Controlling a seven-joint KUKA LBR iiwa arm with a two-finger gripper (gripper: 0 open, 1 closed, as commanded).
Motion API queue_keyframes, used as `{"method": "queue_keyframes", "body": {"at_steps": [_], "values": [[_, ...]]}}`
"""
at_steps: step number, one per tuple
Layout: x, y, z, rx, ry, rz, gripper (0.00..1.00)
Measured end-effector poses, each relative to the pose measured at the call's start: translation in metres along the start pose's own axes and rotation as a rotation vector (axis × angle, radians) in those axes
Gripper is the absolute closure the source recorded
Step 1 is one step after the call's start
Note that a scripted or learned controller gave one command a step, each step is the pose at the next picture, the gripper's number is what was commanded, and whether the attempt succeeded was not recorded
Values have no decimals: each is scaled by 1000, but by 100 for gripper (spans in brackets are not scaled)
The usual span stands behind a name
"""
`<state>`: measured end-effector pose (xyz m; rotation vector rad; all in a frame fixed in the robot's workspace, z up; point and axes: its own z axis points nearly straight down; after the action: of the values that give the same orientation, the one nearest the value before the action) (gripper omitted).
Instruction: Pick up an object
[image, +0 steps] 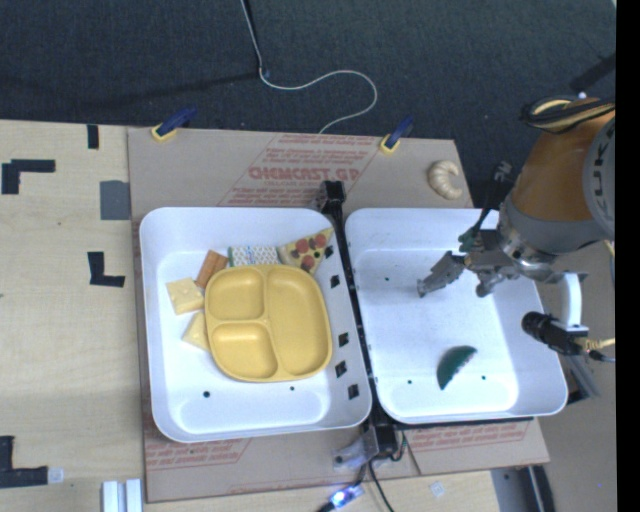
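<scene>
A: Camera view, entry: arm enters from the right, gripper (462, 276) hanging over the upper middle of the right bin (395, 400). Fingers spread apart, nothing between them. One finger (437, 277) points left and down, the other sits closer to the wrist.

B: Candidate object?

A: Dark green piece (456, 365), lying alone on the right bin floor, toward the near edge, below the gripper and well apart from it. Shape roughly a half-round wedge, curved on one side. Cannot tell the material.

B: Handling?

A: Judgement only: small and flat-looking, likely light. If smooth plastic, it may slide on the white floor when a finger nudges it. Best hold looks to be across the narrow width near the middle, fingers straddling the curved side and the straighter side. Low profile means the tips must come nearly to the floor.

B: Left bin (165, 400)?

A: Yellow divided plate (268, 320) in the centre, lying over tan flat pieces (186, 296) and a patterned item (310, 247) at its far edge. Crowded, harder pick. Green piece is the clearer target.
</scene>
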<state>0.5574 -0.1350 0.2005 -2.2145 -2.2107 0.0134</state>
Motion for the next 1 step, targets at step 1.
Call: {"method": "queue_keyframes", "body": {"at_steps": [1], "values": [[0, 3, -7, -13, -2, -3, 0]]}}
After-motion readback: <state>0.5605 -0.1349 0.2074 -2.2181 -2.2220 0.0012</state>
